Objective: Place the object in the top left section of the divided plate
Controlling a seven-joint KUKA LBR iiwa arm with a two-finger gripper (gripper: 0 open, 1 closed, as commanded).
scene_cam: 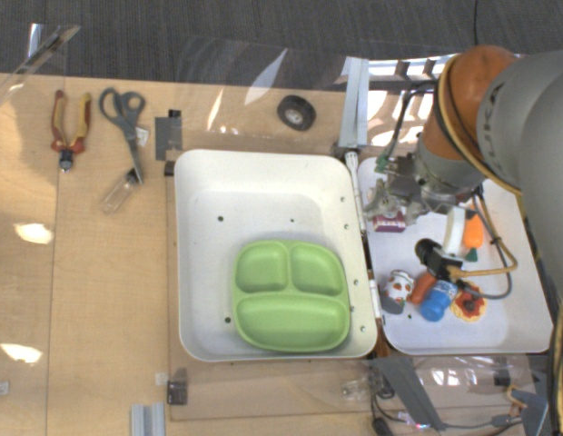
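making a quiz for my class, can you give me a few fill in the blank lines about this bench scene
1. The divided plate is coloured ____.
2. The plate lies in the ____ bin of the two.
3. The scissors lie on the bench beside red-handled ____.
4. The plate has ____ sections.

Missing words: green; left; pliers; three

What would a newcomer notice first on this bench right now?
The green divided plate lying in the left bin, bright against the white. Then the grey arm with its orange band over the right bin, above a cluster of small colourful objects.
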